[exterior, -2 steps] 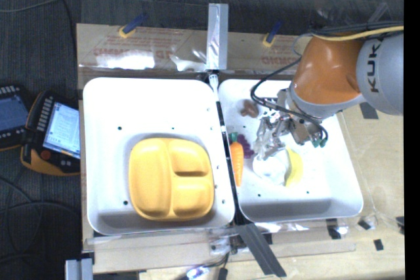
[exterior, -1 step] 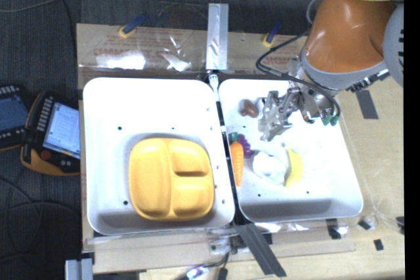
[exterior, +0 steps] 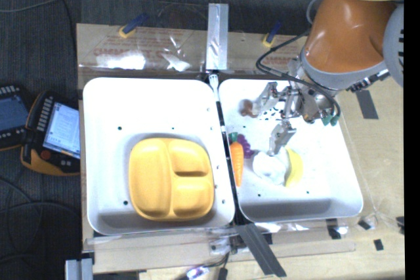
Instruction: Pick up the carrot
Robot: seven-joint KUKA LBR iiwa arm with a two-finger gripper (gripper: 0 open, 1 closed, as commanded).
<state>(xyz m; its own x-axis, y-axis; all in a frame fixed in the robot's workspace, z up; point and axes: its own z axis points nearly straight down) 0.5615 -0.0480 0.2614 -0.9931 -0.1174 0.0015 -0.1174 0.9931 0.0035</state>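
Note:
The orange carrot (exterior: 237, 165) lies lengthwise in the right bin (exterior: 328, 200), against that bin's left wall, with its green top pointing away from me. The gripper (exterior: 274, 116) hangs over the middle of the right bin, to the right of the carrot and further back, clear of it. It is open, with one finger (exterior: 267, 95) near the back and the other (exterior: 283, 136) nearer the front, and nothing between them. The orange band of the arm (exterior: 346, 26) looms over the bin's back right corner.
Purple grapes (exterior: 240, 141) touch the carrot's top end. A white object (exterior: 266, 166) and a yellow banana (exterior: 294, 167) lie just right of the carrot. A small brown item (exterior: 247, 107) sits near the back. A yellow divided plate (exterior: 172, 177) rests in the left bin (exterior: 105, 115).

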